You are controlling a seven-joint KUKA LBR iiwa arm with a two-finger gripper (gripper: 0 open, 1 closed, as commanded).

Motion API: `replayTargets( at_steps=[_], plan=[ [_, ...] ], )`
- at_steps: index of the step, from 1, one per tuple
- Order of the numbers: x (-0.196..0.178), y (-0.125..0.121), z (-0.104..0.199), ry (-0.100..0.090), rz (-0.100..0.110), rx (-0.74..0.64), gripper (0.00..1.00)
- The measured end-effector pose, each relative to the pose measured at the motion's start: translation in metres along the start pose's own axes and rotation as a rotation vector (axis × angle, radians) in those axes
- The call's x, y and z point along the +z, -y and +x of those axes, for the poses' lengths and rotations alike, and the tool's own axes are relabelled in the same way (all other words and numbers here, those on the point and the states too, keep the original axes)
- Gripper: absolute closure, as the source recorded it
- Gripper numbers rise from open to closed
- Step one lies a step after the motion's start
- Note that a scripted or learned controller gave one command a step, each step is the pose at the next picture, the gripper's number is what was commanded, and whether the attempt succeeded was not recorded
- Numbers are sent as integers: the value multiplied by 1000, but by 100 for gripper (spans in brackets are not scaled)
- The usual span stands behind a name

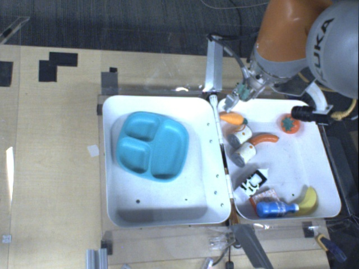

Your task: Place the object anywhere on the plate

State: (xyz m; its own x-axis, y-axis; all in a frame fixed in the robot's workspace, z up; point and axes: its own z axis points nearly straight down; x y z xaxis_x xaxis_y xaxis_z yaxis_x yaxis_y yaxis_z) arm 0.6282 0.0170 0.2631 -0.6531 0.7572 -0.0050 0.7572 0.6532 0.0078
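I am seeing the carrot (231, 117) lying against the far-left corner of the right bin (325, 167), its orange body pointing toward the bin's middle. The gripper (234, 98) is hovering just above it, near that same corner — the fingers are too small and blurred for me to tell whether they are spread or closed, and nothing is showing between them. The blue plate (151, 144), divided into compartments, is sitting in the far half of the left bin (162, 212), well apart from the carrot. Elsewhere in the right bin — a red pepper (265, 139) is lying near the middle, a banana (307, 200) and a blue bottle (276, 208) are resting along the near edge, and a tomato (289, 124) is sitting toward the far-right corner.
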Motion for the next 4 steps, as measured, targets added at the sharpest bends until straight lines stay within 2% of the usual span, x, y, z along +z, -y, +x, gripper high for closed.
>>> replayTargets(
  at_steps=[1,2,3,4],
  plan=[
    [35,-99,56,-1,0,-235,100],
    [62,-100,103,-3,1,-269,100],
    [-10,22,138,-1,-1,-683,100],
    [105,-2,142,-4,1,-740,100]
  ],
)
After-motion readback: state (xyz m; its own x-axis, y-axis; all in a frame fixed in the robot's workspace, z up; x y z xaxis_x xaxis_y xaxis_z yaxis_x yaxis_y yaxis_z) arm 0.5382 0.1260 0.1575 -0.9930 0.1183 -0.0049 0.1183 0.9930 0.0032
